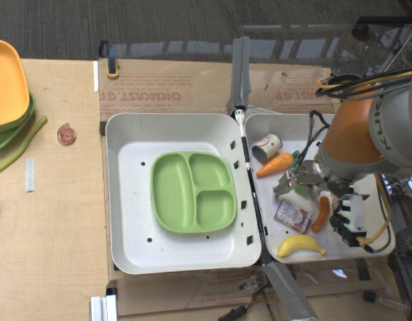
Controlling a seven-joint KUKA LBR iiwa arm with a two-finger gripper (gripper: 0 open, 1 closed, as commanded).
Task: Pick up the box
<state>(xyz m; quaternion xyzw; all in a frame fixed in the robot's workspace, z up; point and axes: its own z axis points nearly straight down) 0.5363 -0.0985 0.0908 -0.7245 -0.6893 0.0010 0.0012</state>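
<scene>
You had the box (pixel 291 214) as your landmark: a small pinkish carton lying flat on the floor of the right bin (pixel 376 246). Nearest the camera, the banana (pixel 300 246) lay just in front of the box, close to the bin's front wall and apart from it by a thin strip of floor. Beside the box, on the arm's side, a red-orange sausage-like piece (pixel 321 214) stood nearly end-on and looked close enough to touch its edge. Just behind the box hung the gripper (pixel 294 184), low over the bin, and you could not tell from this view what its hand was doing, since the wrist and cabling hid that part; nothing showed the box lifted. Beyond the gripper the carrot (pixel 275 165) lay slantwise, and farther back a small white cup (pixel 267 144) lay on its side. Well off to the far side of the box, in the left bin (pixel 126 199), sat the green plate (pixel 193 192). As a judgement, the box would be light, fairly stiff but crushable, with a glossy printed face that could slip; you would do best to take it across its two narrower sides, squarely, keeping clear of the sausage piece and the banana.
</scene>
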